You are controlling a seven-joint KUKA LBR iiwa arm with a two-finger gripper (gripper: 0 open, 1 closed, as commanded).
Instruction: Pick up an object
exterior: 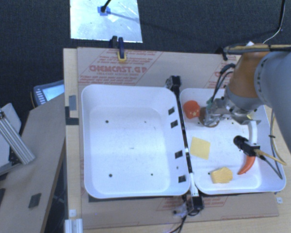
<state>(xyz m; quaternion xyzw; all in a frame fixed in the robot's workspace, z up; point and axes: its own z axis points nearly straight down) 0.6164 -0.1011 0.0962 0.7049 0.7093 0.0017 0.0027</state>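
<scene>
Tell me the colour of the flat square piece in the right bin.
Pale yellow, seen in the camera view.

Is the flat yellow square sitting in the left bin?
No, the flat yellow square lies in the right bin, between the orange ball and the yellow chunk.

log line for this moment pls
gripper: low in right bin | beside orange ball | grasp: unclear | yellow slice, chunk, carrot: loose

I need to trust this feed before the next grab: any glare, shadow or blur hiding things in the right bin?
Camera view: sharp and evenly lit; glare only on the foil sheet behind the bench. The claw throws soft shadow beside the orange ball; yellow slice, yellow chunk and carrot-like piece read clearly.
</scene>
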